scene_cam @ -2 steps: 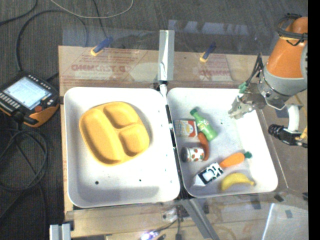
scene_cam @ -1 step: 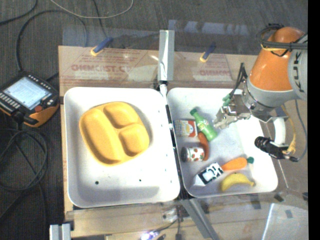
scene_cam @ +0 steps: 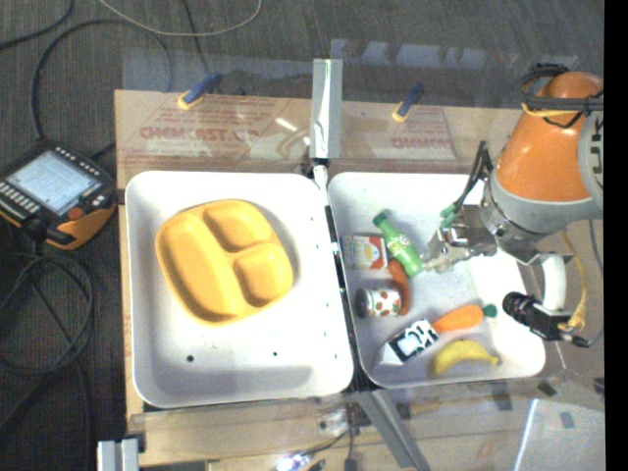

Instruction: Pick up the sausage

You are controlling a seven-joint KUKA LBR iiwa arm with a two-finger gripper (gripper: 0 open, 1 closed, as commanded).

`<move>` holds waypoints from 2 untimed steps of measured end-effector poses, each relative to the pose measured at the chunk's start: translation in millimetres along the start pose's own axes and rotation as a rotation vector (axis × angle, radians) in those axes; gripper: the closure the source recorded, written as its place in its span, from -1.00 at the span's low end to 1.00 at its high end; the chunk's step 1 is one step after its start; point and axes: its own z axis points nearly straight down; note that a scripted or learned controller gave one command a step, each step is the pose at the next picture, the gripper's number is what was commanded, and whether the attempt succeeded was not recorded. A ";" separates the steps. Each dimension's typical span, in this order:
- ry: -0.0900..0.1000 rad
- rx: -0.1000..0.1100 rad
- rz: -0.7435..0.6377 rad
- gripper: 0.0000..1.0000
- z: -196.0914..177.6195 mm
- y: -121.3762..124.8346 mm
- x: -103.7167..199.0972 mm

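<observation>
The sausage (scene_cam: 400, 277) is a short red-orange piece lying in the right bin (scene_cam: 510, 366), partly under the lower end of a green bottle (scene_cam: 398, 244). My gripper (scene_cam: 444, 251) hangs over the middle of the right bin, just to the right of the green bottle and up and to the right of the sausage. I see nothing held in it.
Around the sausage lie a small carton (scene_cam: 366, 251), a can (scene_cam: 383, 302), a carrot (scene_cam: 458, 319), a banana (scene_cam: 466, 358) and a black-and-white box (scene_cam: 413, 340). The left bin (scene_cam: 157, 381) holds a yellow divided plate (scene_cam: 228, 258). A pendant (scene_cam: 54, 192) sits far left.
</observation>
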 end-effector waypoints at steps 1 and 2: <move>0.000 0.000 0.120 1.00 6.7 -20.0 27.0; -0.001 -0.002 0.007 1.00 -48.7 -33.5 50.8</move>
